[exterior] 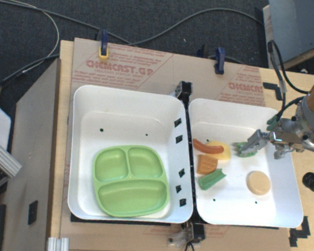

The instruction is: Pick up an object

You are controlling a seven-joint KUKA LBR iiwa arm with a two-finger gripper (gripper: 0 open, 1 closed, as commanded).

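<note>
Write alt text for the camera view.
A grey robot arm's gripper hovers over the right white bin near a green item; a hot dog, cracker and cookie lie there. The left bin holds a green divided plate.

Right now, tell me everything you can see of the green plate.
The green plate is light green, smooth and plastic-looking, a rounded rectangle with three compartments: two small ones on the far side, one long one nearer the camera. It lies flat, slightly turned, in the near half of the left bin, resting on the bin's floor. All three compartments hold nothing.
</note>
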